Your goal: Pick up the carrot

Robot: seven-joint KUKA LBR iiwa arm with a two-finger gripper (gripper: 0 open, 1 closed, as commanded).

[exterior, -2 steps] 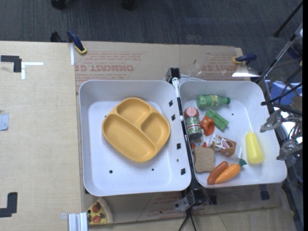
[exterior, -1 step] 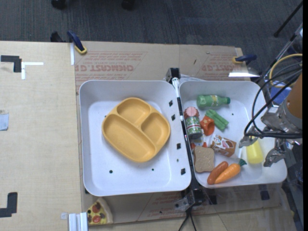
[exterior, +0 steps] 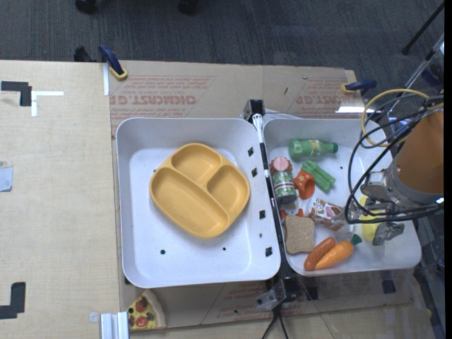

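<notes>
- The carrot point(exterior: 335, 254) lies on its side at the near edge of the right bin point(exterior: 395, 260), thick end toward the green top point(exterior: 355, 240), tip angled toward the near left corner. It looks simply dumped there, loose among the other toy food.
- Touching the carrot on its left flank, a second orange piece point(exterior: 318, 251) lies almost parallel to it. That crowding matters, I'd say: a sloppy grab could take both.
- Just beyond the carrot's tip sits the slice of bread point(exterior: 299, 233), flat on the bin floor, and beyond that a small printed packet point(exterior: 327, 212).
- Farther from the carrot, toward the back of the bin: a red pepper piece point(exterior: 304, 183), a small can point(exterior: 283, 181), a green stick-shaped piece point(exterior: 319, 175) and a green bottle point(exterior: 311, 147) on its side.
- Now the claw point(exterior: 385, 233): it hangs just to the right of the carrot's leafy end, low over the bin, with a yellow object point(exterior: 370, 226) pressed close beside it. Nothing of the carrot sits between its tips, so no grasp on the target. Whether it is spread or closed, I cannot tell; cables and the arm's bulk blur that.
- Well left of the carrot, in the left bin point(exterior: 134, 246), a yellow divided plate point(exterior: 200, 189) sits alone.
- My read: the pick is not yet made, and a short shift leftward would be needed.
</notes>
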